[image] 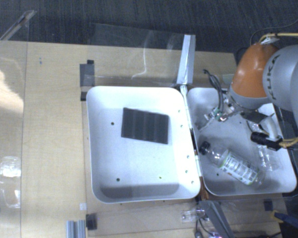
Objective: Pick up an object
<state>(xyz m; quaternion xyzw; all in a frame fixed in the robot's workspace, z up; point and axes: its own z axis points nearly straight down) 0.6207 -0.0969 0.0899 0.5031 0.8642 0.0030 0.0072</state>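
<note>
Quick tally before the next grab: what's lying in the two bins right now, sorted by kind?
Dark ribbed flat pad, in the left bin: 1
Clear plastic bottle with dark cap, lying on its side in the right bin: 1
Total: 2
Something clear may lie near the right bin's far edge, too faint to count.

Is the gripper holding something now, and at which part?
It cannot be told. The gripper sits low in the right bin, apart from the lying clear bottle.

In the left bin (pixel 97 133) a flat pad (pixel 144 125) lies toward twelve o'clock; in the right bin (pixel 283 180), at my five o'clock, lies a bottle (pixel 232 164).
</note>
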